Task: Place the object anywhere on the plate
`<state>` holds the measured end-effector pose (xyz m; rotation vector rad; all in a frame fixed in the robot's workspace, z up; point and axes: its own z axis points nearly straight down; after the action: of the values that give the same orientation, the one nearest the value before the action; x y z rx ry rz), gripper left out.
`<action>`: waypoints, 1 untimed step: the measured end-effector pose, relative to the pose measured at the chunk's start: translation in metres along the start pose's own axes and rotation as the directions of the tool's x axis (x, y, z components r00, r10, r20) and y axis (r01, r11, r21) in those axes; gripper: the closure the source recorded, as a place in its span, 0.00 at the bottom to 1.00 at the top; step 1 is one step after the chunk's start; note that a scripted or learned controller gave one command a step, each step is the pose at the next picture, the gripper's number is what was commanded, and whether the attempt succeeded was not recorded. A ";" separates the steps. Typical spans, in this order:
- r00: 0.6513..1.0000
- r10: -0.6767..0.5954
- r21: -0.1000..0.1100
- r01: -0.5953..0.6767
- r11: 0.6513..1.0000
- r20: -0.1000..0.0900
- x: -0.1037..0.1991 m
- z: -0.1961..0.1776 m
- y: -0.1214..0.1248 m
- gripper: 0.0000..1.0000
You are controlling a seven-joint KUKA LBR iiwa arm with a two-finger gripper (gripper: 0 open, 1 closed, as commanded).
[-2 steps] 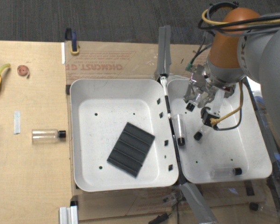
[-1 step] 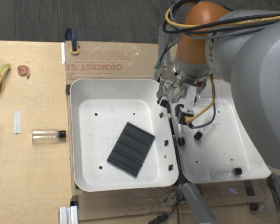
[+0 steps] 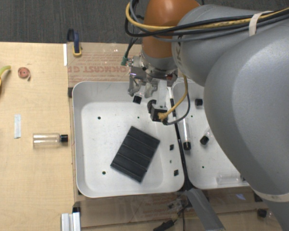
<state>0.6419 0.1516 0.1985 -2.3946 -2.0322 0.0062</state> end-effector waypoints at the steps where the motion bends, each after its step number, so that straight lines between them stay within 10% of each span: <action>1: 0.973 -0.229 0.001 0.229 0.973 0.000 0.033 0.109 -0.088 1.00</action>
<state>0.5602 0.1980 0.0899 -2.1437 -2.2938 0.0080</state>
